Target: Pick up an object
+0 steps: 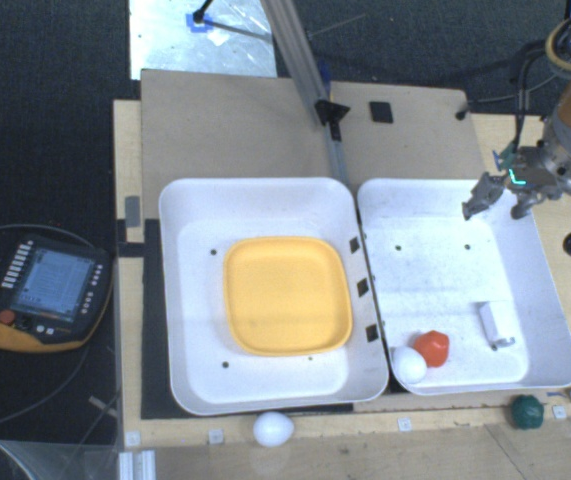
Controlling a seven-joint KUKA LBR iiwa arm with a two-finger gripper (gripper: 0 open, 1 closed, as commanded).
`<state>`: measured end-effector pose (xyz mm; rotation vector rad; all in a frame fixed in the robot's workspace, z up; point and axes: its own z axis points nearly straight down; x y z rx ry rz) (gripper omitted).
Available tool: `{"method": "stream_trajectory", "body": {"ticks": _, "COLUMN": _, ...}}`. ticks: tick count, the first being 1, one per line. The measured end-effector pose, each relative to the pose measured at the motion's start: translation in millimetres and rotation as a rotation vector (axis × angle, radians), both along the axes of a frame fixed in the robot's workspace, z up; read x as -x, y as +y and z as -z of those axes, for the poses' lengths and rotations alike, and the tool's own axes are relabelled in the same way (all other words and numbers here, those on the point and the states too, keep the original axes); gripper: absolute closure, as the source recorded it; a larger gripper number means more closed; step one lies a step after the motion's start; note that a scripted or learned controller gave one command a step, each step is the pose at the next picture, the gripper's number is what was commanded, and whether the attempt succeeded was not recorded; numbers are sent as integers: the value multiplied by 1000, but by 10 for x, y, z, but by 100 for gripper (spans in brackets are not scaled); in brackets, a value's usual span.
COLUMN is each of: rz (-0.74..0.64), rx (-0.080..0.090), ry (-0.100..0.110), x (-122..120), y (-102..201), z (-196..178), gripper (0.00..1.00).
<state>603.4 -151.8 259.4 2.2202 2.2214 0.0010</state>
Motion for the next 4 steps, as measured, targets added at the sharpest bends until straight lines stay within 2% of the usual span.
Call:
{"method": "stream_trajectory", "body": {"ticks": 1, "rz": 0, "rx": 0, "ry": 0, "x": 0, "y": 0, "z": 0, "gripper": 0}}
{"method": "stream_trajectory", "body": {"ticks": 3, "rz": 1, "rx": -1, "ry": 4, "x": -22, "y": -5, "z": 841, "gripper": 0}}
{"method": "stream_trajectory", "body": {"ticks": 4, "rz": 1, "rx": -1, "ry": 5, "x": -53, "y": -57, "z": 1442, "gripper": 0}}
